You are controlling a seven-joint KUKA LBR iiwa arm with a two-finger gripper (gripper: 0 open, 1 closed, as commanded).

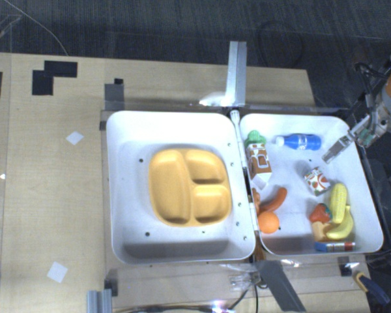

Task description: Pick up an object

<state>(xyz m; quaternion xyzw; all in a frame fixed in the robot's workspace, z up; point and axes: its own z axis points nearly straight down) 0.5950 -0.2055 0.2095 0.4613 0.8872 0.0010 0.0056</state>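
The right bin [362,168] holds several small objects. A blue bottle [298,141] lies at the back, next to a brown carton with a green top [257,156]. A small red-and-white box [317,180] sits mid-bin. Two yellow bananas [339,208] and a red piece [320,212] lie at the front right. An orange ball [268,222] and a reddish sausage [274,199] rest at the front left. My gripper [336,150] hangs over the bin's back right part, just right of the bottle and above the small box, with nothing seen in it.
The left bin [127,175] carries a yellow compartment tray [188,186]. A metal post [237,74] stands behind the divide between the bins. A red-and-blue marker [335,245] lies along the right bin's front wall.
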